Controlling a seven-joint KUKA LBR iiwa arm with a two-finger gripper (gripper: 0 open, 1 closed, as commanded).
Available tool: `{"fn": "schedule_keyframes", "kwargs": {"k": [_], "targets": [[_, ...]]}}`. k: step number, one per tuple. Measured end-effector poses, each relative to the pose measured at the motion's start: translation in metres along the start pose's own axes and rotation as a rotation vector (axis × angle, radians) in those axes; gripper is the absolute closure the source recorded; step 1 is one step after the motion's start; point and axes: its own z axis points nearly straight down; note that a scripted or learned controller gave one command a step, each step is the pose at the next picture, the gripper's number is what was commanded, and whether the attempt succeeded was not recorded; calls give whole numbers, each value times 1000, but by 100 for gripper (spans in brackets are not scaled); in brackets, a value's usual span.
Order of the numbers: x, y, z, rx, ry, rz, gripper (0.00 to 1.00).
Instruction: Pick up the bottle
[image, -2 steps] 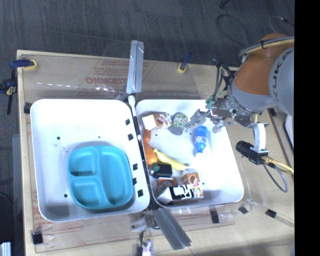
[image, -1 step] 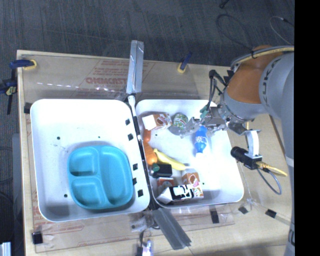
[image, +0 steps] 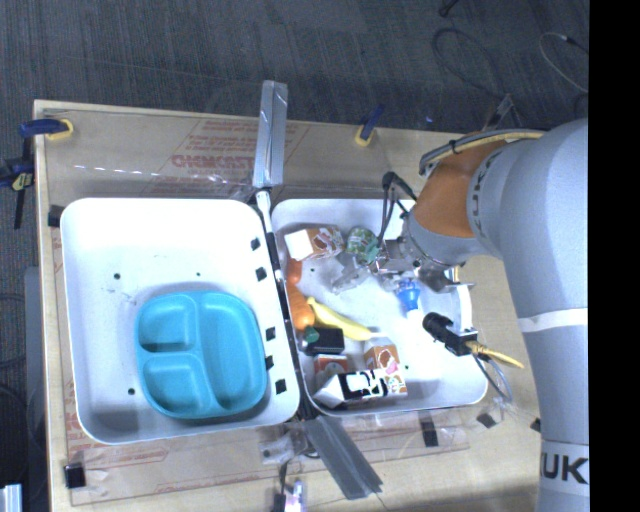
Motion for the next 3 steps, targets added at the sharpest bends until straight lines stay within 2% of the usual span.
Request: {"fn": "schedule_keyframes", "kwargs": {"k": [1, 2, 3], "targets": [[-1, -47, -90, -3, 1, -68, 0], [0, 23, -15, -27, -11, -345, 0], [-2, 25, -27, -31, -16, -348, 100]]}}
